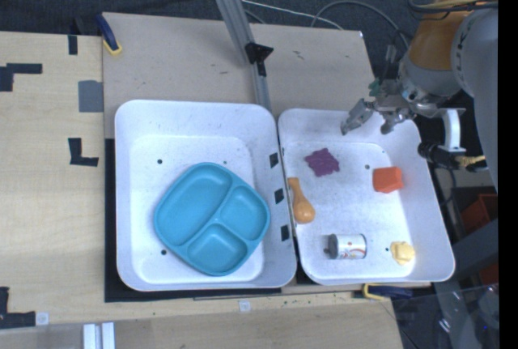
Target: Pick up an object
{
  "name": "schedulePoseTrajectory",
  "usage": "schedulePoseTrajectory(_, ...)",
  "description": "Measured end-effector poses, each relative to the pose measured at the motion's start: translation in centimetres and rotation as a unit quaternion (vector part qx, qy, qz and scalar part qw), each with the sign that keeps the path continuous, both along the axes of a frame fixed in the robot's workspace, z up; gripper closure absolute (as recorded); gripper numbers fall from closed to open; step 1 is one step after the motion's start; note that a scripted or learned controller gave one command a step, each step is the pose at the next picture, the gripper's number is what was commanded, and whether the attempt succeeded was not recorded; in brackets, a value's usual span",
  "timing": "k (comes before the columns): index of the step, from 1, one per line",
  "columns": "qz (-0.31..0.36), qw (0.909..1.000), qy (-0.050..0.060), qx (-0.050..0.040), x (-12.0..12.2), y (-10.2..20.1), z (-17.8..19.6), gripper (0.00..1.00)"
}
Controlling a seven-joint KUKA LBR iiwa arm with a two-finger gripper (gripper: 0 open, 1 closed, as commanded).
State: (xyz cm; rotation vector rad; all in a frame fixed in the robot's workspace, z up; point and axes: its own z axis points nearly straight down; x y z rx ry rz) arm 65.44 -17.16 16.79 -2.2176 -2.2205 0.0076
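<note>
My gripper hangs over the far right corner of the right bin, its two grey fingers spread open with nothing between them. Below it in that bin lie a purple flat piece, an orange block, an orange-tan pear-shaped toy near the left wall, a small silver can on its side, and a small yellow object near the front right corner. The purple piece is the closest, a little to the gripper's lower left.
The left bin holds a blue divided plate. A grey metal pole slants in from the top to the bins' back edge. Cables run across the dark floor behind the bench.
</note>
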Motion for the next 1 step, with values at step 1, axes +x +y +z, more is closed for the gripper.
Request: schedulePoseTrajectory(1,0.0,1.0,0.001,0.0004,-0.62,-0.04,-6.41,0.0)
